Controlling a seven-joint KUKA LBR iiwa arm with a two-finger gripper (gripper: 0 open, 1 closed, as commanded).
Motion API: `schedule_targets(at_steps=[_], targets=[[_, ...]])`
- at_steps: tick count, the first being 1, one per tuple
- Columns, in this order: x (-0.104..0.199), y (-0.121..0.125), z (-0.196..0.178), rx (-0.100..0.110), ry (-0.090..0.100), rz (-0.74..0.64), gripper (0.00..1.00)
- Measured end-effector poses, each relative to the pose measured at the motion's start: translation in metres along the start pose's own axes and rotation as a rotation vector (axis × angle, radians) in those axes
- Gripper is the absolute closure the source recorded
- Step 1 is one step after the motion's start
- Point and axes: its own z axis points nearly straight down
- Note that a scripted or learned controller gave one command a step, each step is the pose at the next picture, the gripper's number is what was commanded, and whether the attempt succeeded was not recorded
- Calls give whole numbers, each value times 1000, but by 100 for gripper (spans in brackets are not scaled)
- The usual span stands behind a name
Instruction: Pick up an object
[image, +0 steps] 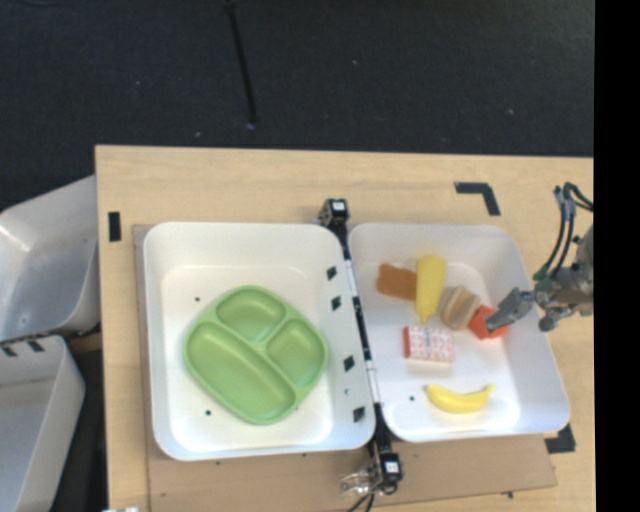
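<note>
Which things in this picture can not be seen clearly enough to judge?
- Gripper: small and blurred in the camera view; its grip on anything is unclear.
- Red object: partly covered by the gripper; its shape is unclear.
- Pink-and-white packet: its print is too small to read.

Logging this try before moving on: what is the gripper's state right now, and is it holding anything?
Gripper: low at the right bin's right side, tip beside the red-orange block; open or closed cannot be told, and no object is seen between its fingers.
</note>
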Motion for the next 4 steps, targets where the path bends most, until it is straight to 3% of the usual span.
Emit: schedule_targets(at_steps=[1, 4], targets=[[0, 3, -7, -12, -3, -4, 0], [-7, -6, 140, -8, -3, 0, 0]])
